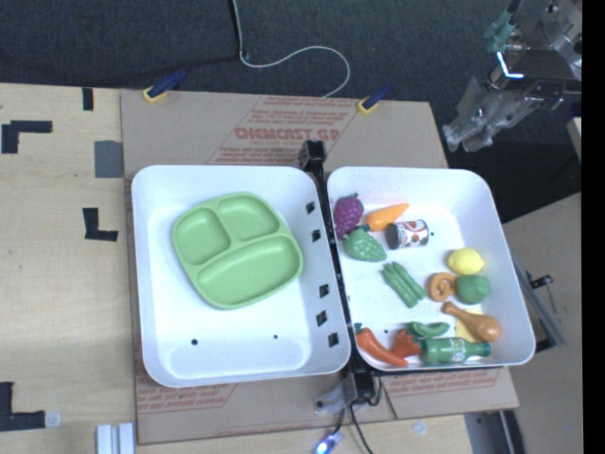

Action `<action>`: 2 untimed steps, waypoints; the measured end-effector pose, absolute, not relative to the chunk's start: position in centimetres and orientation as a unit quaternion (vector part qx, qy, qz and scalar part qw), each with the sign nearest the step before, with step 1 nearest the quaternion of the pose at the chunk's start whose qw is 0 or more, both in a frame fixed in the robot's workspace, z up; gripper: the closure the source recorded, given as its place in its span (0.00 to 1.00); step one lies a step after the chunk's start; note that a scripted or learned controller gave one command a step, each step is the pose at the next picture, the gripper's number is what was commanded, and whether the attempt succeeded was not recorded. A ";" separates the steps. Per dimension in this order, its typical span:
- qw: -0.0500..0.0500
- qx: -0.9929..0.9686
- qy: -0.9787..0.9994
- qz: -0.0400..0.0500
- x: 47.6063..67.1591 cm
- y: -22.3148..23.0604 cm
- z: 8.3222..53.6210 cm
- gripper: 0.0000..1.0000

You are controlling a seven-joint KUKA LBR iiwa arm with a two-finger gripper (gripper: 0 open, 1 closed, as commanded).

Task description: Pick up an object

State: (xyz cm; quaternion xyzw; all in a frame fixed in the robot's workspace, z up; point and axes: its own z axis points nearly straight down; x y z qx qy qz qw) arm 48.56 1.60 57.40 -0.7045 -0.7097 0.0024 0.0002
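The right bin [484, 195] holds several toy foods: purple grapes [348, 213], a carrot [388, 217], a small can [409, 234], a green leafy piece [364, 246], green beans [404, 283], a lemon [465, 260], a green ball [474, 288], an orange ring [440, 286], a drumstick [471, 322], a green bottle [454, 351] and a red pepper [378, 346]. My gripper [470, 129] hangs high at the upper right, beyond the right bin's far corner, apart from every object, with nothing seen in it.
The left bin [156, 197] carries a green divided plate [238, 249]. A black divider [326, 253] runs between the bins. Both rest on cardboard [284, 130] held by clamps. A white cable [284, 60] lies at the back.
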 end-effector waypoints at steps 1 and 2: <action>0.000 -0.704 -0.710 0.003 48.6 1.6 58.4 1.00; 0.001 -0.704 -0.711 0.003 48.7 1.7 59.4 1.00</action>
